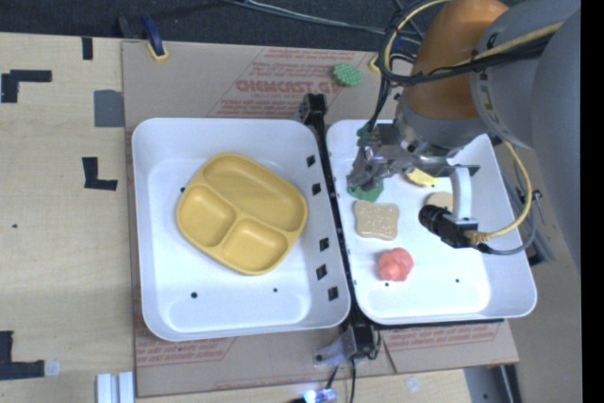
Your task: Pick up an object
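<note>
My gripper [364,177] hangs low in the right bin [429,302], near its left wall. Its tips sit right over a small green object [369,193], which peeks out beneath them. Just below lies a tan, bread-like slab [377,221]. A red-pink lump [395,263] rests further toward the front. A yellow piece [421,176] shows partly under the wrist. The grey arm with its orange band [460,52] covers the back of this bin.
The left bin [160,297] holds a yellow divided plate [242,211]. A black clip [312,108] stands where the bins meet at the back. A green dotted piece [347,75] lies on the cardboard behind the bins. Cables loop around the wrist.
</note>
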You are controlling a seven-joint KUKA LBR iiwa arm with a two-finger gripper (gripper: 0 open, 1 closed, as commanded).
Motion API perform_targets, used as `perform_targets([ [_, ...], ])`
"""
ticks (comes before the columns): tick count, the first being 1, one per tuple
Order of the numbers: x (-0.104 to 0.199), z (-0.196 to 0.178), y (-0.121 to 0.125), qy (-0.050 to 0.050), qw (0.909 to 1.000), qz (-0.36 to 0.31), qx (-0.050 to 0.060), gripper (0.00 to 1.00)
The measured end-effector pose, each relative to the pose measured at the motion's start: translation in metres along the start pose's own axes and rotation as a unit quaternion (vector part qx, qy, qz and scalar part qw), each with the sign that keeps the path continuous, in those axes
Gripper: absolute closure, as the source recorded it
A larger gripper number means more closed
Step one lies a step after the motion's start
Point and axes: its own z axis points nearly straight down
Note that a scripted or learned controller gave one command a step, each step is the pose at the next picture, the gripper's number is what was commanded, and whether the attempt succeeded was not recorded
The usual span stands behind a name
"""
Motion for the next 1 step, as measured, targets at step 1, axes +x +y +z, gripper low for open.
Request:
perform_targets([
  [1, 0.0465, 0.0008, 0.0327, 0.0, 1.0, 0.0, 0.0, 1.0],
])
